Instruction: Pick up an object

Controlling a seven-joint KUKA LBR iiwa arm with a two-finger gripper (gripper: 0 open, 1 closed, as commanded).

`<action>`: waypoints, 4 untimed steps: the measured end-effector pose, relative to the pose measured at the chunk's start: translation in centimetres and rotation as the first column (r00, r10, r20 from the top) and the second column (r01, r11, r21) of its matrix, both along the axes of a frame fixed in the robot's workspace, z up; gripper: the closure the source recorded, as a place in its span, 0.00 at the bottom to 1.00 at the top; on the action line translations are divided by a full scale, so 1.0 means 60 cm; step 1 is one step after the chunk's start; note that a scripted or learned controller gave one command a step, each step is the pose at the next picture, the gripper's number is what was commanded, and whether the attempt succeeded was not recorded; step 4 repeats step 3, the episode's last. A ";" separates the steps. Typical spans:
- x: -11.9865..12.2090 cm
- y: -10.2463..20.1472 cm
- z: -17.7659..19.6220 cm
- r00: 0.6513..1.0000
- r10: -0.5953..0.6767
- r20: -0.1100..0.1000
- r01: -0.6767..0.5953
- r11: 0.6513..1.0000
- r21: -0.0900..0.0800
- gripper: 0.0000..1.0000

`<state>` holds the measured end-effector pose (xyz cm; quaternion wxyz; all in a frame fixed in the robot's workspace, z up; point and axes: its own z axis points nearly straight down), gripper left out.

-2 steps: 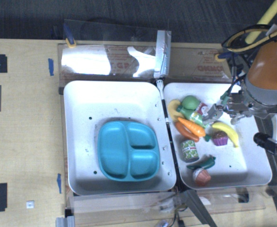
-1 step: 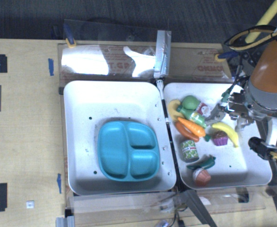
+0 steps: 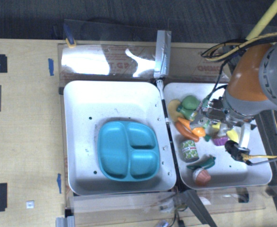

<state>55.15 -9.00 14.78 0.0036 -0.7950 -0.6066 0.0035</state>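
Arm (image 3: 259, 74) reaches from right, low over right bin (image 3: 261, 174). Jaws (image 3: 213, 122) down among toy pile: green pepper (image 3: 189, 105), carrot (image 3: 188, 129), purple piece (image 3: 220, 141), yellow piece (image 3: 232, 135). Cannot tell jaws' state. Can (image 3: 189, 150) and radish (image 3: 202, 175) nearer front. Left bin (image 3: 82, 98) holds blue tray (image 3: 128, 149).

Fingers of the gripper (image 3: 213, 122) lost among the toys beneath the wrist, their spread unreadable; yellow piece (image 3: 231, 135) and purple piece (image 3: 220, 140) just below it partly covered, kinds unclear; arm (image 3: 266, 74) behind it cut by the right edge; label on small can (image 3: 189, 150) lower left illegible.
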 end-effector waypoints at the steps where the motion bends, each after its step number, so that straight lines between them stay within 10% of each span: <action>1: 0.052 -0.021 -0.101 0.963 0.267 0.013 -0.267 0.964 -0.001 0.00; 2: 0.054 -0.022 -0.081 0.964 0.267 0.019 -0.267 0.964 -0.005 1.00; 3: 0.092 0.031 0.079 1.000 0.027 0.013 -0.027 1.000 -0.002 1.00; 4: 0.092 0.031 0.079 1.000 0.027 0.013 -0.027 1.000 -0.002 1.00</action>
